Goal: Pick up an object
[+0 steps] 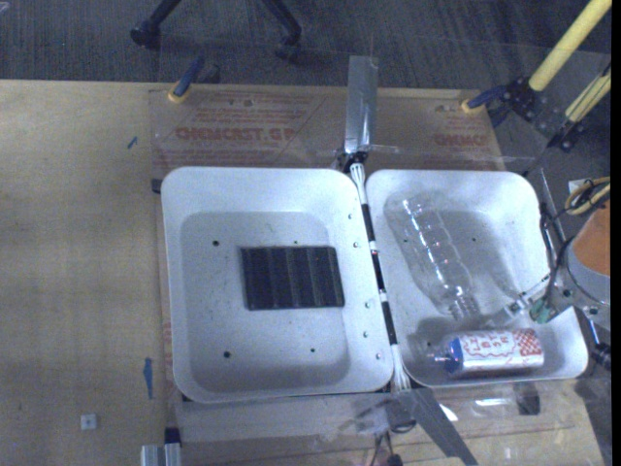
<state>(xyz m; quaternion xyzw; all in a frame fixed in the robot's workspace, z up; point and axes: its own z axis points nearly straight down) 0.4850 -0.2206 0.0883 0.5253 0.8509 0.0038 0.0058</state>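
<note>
- Nearest us, in the right bin [524, 194], we see a small tube [490, 349] with a red-and-white checked label and a blue cap lying along the near wall.
- Just beyond it, a clear plastic bottle [439, 250] lies on its side, slanting across the same bin.
- The arm [592, 260] enters at the right edge beside this bin; we cannot tell the tool's state.
- In the left bin [194, 202], a dark ridged rectangular pad [291, 277] lies flat near the middle.
- Farther back, the wooden tabletop [68, 212] carries a clear plastic sheet with red lettering [243, 134].
</note>
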